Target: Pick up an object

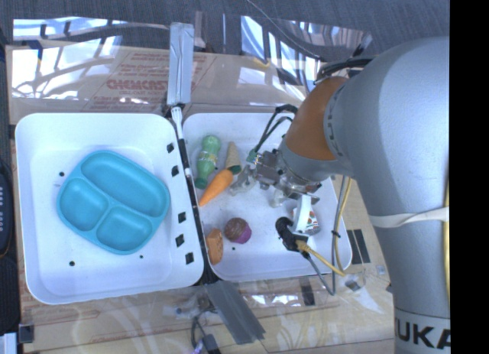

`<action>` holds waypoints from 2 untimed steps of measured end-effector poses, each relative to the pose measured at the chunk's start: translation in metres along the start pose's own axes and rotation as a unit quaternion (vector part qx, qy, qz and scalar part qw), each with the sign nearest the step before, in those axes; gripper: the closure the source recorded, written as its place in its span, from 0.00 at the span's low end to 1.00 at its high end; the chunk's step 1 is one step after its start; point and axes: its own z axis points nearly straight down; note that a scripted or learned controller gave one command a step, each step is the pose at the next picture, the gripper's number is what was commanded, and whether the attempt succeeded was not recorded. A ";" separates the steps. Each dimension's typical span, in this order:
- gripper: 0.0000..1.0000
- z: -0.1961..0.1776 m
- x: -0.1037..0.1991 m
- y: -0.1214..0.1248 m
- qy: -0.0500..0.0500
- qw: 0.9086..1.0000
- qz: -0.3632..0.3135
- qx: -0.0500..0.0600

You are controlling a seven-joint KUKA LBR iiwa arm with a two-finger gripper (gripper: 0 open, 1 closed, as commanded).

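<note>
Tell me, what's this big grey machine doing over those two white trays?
A robot arm reaches in from the right over the right-hand bin, where toy foods lie: a carrot, a green item, a purple-topped piece and a brownish piece. Its gripper hangs low beside the carrot; no object can be seen in its grasp. The left bin holds a blue divided plate.

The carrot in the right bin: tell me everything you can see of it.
The carrot looks like a plastic toy, orange with a green leafy end. It lies flat and slantwise in the right bin, its tip toward the divider. The green end meets a pale cone-shaped piece; a green toy lies just beyond.
</note>
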 end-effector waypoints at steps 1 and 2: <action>0.00 0.001 0.055 0.026 0.000 0.979 0.204 -0.001; 1.00 -0.009 0.056 0.025 -0.001 0.980 0.200 0.002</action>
